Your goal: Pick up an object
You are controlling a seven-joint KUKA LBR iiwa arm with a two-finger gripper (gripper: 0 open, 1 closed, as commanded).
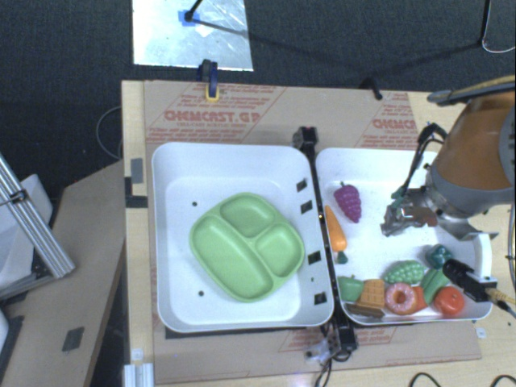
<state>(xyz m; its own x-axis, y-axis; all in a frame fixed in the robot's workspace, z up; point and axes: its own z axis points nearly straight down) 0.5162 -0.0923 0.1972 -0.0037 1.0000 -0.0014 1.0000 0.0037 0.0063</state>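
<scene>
Arm (482, 147) enters from right edge of frame, mid-height. Orange band at upper right; grey wrist section below it, angled down and left. Gripper (397, 220) at right-centre of frame, pointing left and slightly down. Dark cable loops from wrist up toward band. Finger spacing not discernible at this angle.

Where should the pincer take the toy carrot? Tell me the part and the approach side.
Grip the carrot across its orange middle, descending from above. It lies flat and lengthwise beside the right bin's left wall, so probably close across its narrow width. The grapes lie close to its upper end.
</scene>
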